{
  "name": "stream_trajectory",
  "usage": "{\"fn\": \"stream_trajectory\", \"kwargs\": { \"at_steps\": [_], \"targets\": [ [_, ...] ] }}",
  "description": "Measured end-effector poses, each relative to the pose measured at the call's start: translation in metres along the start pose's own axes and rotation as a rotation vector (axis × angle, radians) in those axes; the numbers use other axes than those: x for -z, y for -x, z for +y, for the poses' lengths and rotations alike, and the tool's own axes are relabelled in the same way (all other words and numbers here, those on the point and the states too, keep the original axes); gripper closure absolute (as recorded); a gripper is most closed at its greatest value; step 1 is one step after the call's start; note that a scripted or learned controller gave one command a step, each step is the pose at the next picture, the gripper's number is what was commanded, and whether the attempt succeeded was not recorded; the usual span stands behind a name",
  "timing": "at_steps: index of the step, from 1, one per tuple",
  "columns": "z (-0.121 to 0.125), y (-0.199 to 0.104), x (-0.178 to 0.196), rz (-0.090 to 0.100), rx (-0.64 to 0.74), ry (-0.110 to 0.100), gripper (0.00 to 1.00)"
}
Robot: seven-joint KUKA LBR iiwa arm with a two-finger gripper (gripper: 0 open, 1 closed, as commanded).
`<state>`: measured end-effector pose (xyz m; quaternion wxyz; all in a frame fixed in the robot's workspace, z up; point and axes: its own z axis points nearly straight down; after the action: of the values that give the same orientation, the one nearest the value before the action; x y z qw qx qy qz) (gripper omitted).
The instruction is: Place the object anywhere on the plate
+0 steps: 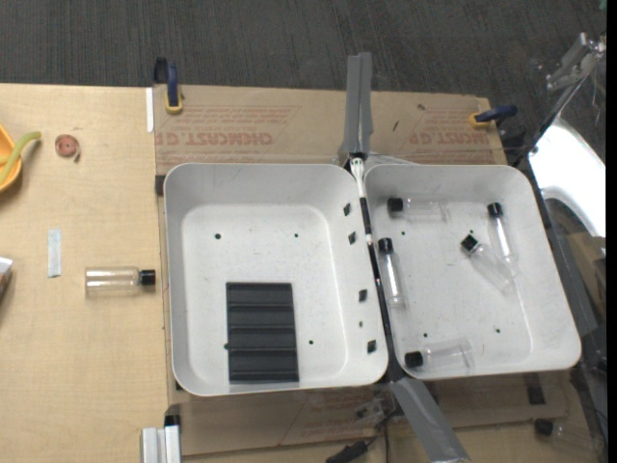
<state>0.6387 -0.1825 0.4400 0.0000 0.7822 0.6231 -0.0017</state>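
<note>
Across wooden bench (pixel 87 191), lying well apart: ribbed dark plate (pixel 260 333) in left bin (pixel 176 258), capped clear vials (pixel 501 244) scattered in right bin (pixel 556 292), axes varied.

Table (pixel 87 355): light wooden surface, seen from above at a slant.
Cardboard sheet (pixel 251 128): lies flat on the table beneath the bins, printed lettering along its far strip.
Clamps: one blue clamp (pixel 168 85) at the sheet's far left corner, another (pixel 492 117) at its far right corner.
Left bin (pixel 178 258): shallow, white, resting on the cardboard.
Right bin (pixel 540 258): shallow, white, just beside the left bin.
Loose vial (pixel 118 279): clear, black cap, lying on its side on bare wood left of the bins.
Small strip (pixel 54 254): pale, near the vial.
Round disc (pixel 66 146): reddish, far left.
</note>
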Motion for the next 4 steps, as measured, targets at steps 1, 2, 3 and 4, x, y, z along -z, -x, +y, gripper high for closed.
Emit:
{"fn": "stream_trajectory", "kwargs": {
  "at_steps": [1, 2, 3, 4],
  "targets": [
    [-0.017, 0.038, 0.000, 0.000, -0.143, -0.002, 0.00],
    [0.017, -0.020, 0.000, 0.000, -0.244, -0.001, 0.00],
    [-0.006, 0.034, 0.000, 0.001, -0.213, -0.002, 0.00],
    [0.021, -0.001, 0.000, 0.000, -0.301, -0.001, 0.00]
  ]
}}
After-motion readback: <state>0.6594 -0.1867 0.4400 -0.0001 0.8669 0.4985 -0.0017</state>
